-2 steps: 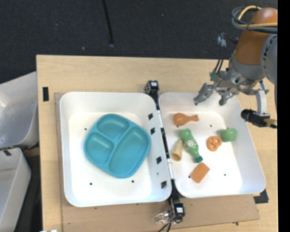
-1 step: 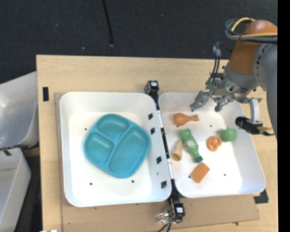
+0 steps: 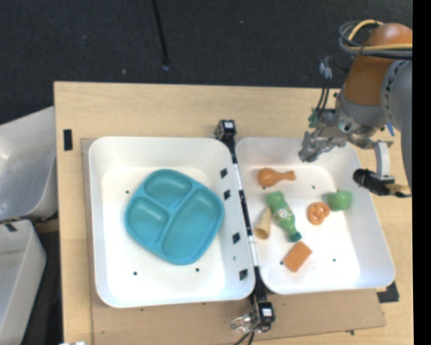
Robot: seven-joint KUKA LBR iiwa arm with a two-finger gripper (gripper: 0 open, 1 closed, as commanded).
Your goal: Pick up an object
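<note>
Fingers (image 3: 310, 152) over right bin (image 3: 370, 261) (far corner), obj-free

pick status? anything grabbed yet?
Done: nothing lifted; the green bottle, orange drumstick, orange block and the other toys all lie in the right bin. In hand: gripper hovers over that bin's back edge. Left: descend, grasp, lift.
</note>
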